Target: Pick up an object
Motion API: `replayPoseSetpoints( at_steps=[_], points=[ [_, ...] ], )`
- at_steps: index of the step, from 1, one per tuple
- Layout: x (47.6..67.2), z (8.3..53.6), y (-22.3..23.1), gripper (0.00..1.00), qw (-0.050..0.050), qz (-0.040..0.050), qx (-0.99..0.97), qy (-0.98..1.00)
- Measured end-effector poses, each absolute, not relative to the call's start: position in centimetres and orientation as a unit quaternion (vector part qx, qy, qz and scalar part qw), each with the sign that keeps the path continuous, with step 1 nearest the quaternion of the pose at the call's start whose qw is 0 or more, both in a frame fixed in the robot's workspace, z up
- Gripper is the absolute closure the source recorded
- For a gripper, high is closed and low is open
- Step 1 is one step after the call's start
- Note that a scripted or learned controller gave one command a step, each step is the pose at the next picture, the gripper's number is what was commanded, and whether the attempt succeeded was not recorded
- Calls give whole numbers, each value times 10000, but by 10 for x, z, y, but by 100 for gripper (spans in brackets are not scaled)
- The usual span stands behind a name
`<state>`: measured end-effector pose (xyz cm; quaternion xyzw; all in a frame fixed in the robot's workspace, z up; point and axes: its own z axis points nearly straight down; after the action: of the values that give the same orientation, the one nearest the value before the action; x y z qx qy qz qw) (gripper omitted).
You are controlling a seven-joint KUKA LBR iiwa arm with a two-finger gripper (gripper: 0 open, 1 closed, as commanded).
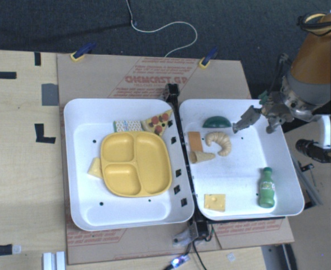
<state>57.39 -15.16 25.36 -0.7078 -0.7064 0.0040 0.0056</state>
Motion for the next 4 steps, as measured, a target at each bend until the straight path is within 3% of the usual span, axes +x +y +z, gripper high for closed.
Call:
replayPoseSetpoints(
  at_steps=[1,4],
  points=[
    [576,260,-151,0,6,5,-7067,-7076],
    [594,97,-161,0,20,24,-7065,-7077]
  ],
)
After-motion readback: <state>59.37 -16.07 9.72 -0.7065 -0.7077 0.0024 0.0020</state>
